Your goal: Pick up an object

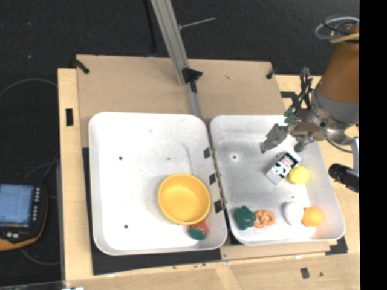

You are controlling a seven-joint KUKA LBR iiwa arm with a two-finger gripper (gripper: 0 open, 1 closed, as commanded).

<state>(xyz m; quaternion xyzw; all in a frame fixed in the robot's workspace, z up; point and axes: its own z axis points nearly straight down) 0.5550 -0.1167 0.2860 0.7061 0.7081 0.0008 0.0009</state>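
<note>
- Nearest the camera, along the near wall of the right bin (338, 231), four things lie in a row: a dark green toy (244, 217) at the left, an orange pretzel-shaped piece (263, 218) touching it, a white rounded object (293, 213), and an orange ball (312, 216) just beside that at the right.
- In the left bin (109, 162), a yellow bowl (184, 198) sits upright in the near right corner; a small red-and-green toy (198, 229) peeks out from under its near rim.
- Further back in the right bin, a yellow ball (299, 175) touches a small black, white and blue box (282, 167) — the box lies tilted, to the ball's left.
- Just beyond the box, the gripper (289, 134) hangs over the far part of the right bin with its two fingers spread apart and nothing between them — one grey finger (272, 139) points left.
- Behind it, the arm (340, 80) with its orange band rises at the right edge.
- Farthest off, a grey metal pole (172, 35) slants away from the gap between the bins.
</note>
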